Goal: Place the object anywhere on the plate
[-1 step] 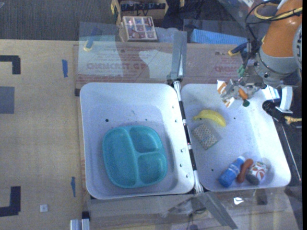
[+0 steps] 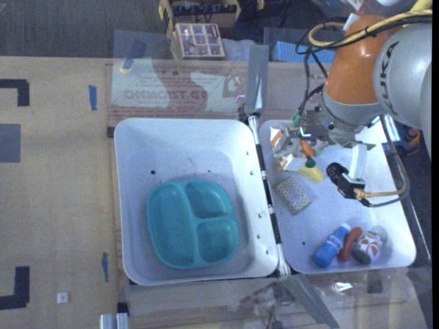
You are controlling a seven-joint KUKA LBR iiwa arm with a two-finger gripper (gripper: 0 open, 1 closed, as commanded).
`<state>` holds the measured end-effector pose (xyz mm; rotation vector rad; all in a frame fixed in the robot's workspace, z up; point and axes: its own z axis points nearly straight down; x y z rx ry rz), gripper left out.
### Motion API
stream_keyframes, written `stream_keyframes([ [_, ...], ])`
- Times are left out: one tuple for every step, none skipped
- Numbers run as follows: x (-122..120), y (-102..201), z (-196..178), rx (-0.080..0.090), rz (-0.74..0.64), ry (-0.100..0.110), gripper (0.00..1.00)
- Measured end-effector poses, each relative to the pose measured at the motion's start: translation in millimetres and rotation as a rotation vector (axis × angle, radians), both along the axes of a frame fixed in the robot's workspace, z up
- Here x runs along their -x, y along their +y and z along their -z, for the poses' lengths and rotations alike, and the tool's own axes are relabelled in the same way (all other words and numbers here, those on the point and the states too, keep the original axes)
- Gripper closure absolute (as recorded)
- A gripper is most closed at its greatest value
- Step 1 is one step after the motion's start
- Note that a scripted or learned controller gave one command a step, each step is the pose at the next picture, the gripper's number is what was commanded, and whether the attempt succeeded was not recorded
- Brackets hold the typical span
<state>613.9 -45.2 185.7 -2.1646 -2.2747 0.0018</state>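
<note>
The teal three-compartment plastic plate (image 2: 193, 222) lies in the left white bin (image 2: 137, 142). The right white bin (image 2: 405, 242) holds a yellow block (image 2: 313, 173), a grey speckled sponge (image 2: 293, 195) and a blue bottle (image 2: 331, 246). The gripper (image 2: 300, 144) hangs at that bin's upper left; its opening cannot be told.

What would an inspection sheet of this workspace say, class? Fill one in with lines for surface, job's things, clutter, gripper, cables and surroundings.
Surface: bench with two white bins side by side, left bin and right bin.
Job's things: teal divided plate lies in the left bin with nothing on it; which object is to be moved cannot be told.
Clutter: in the right bin a patterned pouch, a yellow piece, a blue bottle and a red piece.
Gripper: gripper low over the right bin's far end, among small items.
Cables: yellow cable loops over the arm.
Surroundings: cardboard box behind the bins; blue tape on the floor.
</note>
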Motion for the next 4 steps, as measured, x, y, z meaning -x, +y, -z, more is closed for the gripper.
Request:
stream_keyframes([
  [32.0, 63.4, 0.4, -0.002, -0.064, -0.003, 1.0],
  [80.6, 121.3, 1.9, 0.0, -0.047, 0.001, 1.0],
  [116.5, 176.1, 49.3, -0.001, -0.083, -0.009, 1.0],
  [118.3, 175.3, 52.9, 0.001, -0.082, -0.001, 0.0],
])
